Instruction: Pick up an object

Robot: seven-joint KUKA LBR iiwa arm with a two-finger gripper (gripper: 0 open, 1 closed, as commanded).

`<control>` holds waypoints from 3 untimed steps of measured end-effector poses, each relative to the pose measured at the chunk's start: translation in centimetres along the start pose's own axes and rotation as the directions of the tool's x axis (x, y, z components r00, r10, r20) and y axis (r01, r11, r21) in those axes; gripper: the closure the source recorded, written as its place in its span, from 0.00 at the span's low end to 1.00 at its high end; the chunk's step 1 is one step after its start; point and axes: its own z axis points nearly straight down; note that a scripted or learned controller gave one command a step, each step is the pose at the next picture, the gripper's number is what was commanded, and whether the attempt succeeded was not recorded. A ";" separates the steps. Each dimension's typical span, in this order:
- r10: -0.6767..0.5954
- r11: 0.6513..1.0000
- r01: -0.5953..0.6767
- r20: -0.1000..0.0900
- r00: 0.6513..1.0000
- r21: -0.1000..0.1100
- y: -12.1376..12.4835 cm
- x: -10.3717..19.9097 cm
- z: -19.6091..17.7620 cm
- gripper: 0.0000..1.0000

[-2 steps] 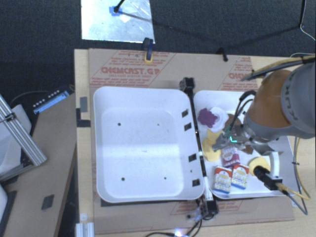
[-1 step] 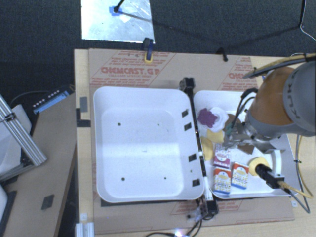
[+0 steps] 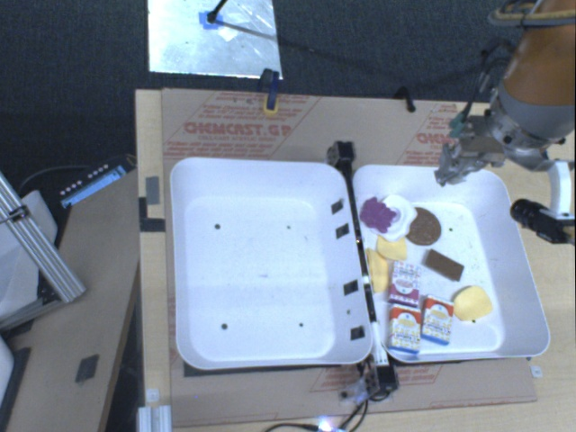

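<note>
The right bin (image 3: 513,268) holds several small items: a purple grape bunch (image 3: 380,213) on a white disc, a round brown cookie (image 3: 425,228), a brown chocolate bar (image 3: 444,265), a yellow lemon (image 3: 472,303), yellow cheese pieces (image 3: 385,257) and two small cartons (image 3: 420,318). My gripper (image 3: 450,171) hangs over the bin's far rim, above and to the right of the cookie, with nothing seen between its fingers. The view is too small to show the finger gap.
The left bin (image 3: 189,241) lies beside the right one, with a black divider clip strip (image 3: 355,241) between them. A shiny metal sheet (image 3: 214,25) lies at the back. An aluminium frame (image 3: 31,241) stands at the left edge.
</note>
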 end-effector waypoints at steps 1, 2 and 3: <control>0.002 1.000 -0.002 0.000 1.000 0.008 5.3 -1.1 -5.5 1.00; 0.002 1.000 -0.002 -0.002 1.000 0.017 8.4 1.1 -5.2 1.00; 0.008 1.000 -0.008 -0.001 1.000 0.019 8.2 0.2 -4.9 1.00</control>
